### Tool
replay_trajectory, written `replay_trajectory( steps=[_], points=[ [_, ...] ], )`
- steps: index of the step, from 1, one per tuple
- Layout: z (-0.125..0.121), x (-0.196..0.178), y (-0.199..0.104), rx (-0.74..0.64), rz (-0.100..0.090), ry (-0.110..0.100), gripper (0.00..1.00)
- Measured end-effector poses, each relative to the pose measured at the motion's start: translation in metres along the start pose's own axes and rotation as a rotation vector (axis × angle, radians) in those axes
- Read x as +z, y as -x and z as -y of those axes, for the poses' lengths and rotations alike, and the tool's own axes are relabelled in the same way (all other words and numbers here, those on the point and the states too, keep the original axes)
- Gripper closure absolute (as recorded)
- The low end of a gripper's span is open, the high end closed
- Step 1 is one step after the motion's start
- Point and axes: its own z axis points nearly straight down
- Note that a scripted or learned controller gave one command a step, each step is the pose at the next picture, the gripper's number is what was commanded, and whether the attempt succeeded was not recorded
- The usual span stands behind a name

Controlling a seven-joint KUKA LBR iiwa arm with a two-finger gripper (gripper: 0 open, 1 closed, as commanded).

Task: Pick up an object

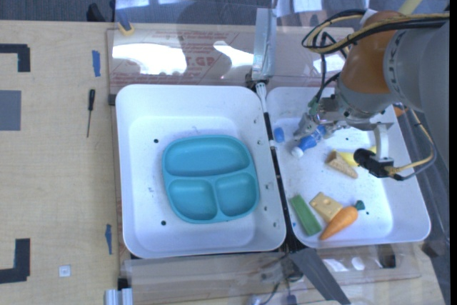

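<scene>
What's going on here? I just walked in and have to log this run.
The arm's gripper is down in the right bin, right by a small blue object; I can't tell whether it has hold of it. A cheese wedge, a green block and a toy carrot lie nearer the front of that bin. The left bin holds a teal divided plate.

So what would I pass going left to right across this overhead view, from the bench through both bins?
In order: black screwdriver → teal divided plate → small blue piece → green block → orange carrot.
</scene>
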Motion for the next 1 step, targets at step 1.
replay_trajectory(
  steps=[1],
  points=[
    [-0.0028,-0.0905,-0.0637,0.011,-0.002,-0.002,1.00]
  ],
)
